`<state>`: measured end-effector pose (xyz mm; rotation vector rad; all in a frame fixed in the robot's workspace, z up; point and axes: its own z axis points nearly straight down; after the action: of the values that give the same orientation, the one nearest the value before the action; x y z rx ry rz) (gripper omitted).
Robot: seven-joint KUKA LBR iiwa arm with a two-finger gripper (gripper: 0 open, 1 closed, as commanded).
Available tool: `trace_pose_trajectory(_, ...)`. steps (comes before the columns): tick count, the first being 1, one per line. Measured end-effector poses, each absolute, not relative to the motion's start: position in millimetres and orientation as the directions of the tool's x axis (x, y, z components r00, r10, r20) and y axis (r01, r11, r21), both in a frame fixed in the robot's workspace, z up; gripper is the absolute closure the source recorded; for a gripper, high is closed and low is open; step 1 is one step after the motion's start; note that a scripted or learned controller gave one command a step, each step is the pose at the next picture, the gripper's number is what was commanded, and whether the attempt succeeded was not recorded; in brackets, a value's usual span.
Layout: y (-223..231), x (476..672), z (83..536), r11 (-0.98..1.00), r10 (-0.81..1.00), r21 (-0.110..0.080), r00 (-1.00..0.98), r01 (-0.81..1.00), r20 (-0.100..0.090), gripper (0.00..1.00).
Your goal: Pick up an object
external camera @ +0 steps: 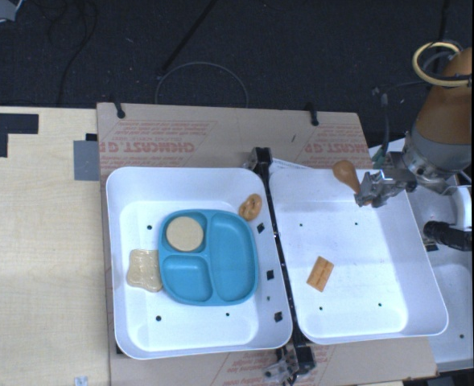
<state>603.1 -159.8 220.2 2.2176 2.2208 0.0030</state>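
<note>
Over the upper right corner of the right bin (430, 296) we see the claw (372, 191), hanging from the grey arm (439, 135) with its orange band. Whether it is wide or narrow we cannot tell at this size and angle. Just to its left, a small tan rounded object (346, 172) lies by the bin's rear rim, very near the claw, though we cannot tell if they touch. Lower in the same bin, a small orange-brown rectangular piece (320, 273) lies tilted on the white floor, well apart from the claw. In the left bin (124, 215) we find a blue divided tray (220, 256) with a round beige disc (184, 233) in its upper left compartment. A pale sponge-like block (144, 269) lies against the tray's left edge, and a brown pastry-like lump (251, 207) lies near the tray's upper right corner. Both bins rest on cardboard (188, 139) on the tabletop (35, 256).
</note>
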Motion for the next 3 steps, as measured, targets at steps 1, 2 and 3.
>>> trace_pose_trajectory(1, -160.9, 603.1, 237.9, 0.002, 1.0, 0.0, -0.002, 1.0, 0.0, 1.0)
trace_pose_trajectory(2, -107.7, 581.6, 226.5, 0.003, 1.0, -0.006, -0.003, 1.0, 0.002, 1.0)
trace_pose_trajectory(3, -67.2, 566.1, 219.6, 0.002, 1.0, -0.006, -0.002, 1.0, 0.001, 1.0)
